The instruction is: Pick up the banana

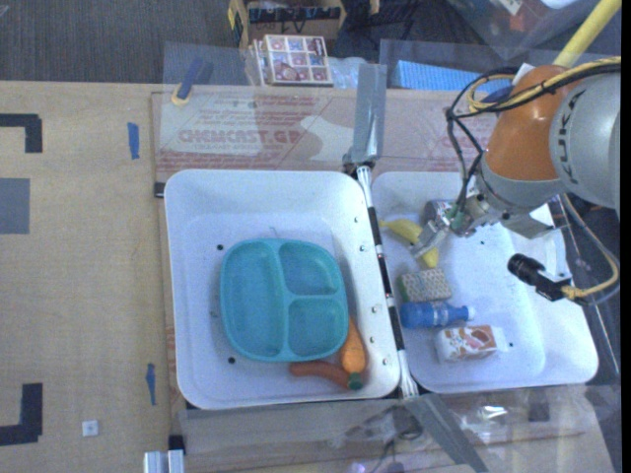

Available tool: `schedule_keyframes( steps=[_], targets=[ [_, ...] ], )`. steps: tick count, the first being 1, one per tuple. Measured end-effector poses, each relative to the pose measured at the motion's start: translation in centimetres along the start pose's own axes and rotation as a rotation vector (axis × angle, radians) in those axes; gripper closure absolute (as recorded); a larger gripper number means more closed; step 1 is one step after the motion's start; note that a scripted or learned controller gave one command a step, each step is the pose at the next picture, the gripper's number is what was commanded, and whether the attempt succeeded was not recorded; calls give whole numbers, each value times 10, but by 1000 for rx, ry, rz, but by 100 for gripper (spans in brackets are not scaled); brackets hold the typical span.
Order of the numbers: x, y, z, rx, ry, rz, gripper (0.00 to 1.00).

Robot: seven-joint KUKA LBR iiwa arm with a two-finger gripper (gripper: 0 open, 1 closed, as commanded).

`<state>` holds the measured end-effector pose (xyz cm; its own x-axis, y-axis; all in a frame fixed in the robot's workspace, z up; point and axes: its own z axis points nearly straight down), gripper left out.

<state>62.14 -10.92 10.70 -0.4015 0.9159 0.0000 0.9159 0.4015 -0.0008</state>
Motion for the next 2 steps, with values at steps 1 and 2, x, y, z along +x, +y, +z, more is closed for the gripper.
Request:
schedule_keyframes(
  steps=[1,2],
  targets=[
    [-2,0,-11,-4,-4,2,100],
    [-2,0,-11,-4,-3,2,0]
  ],
)
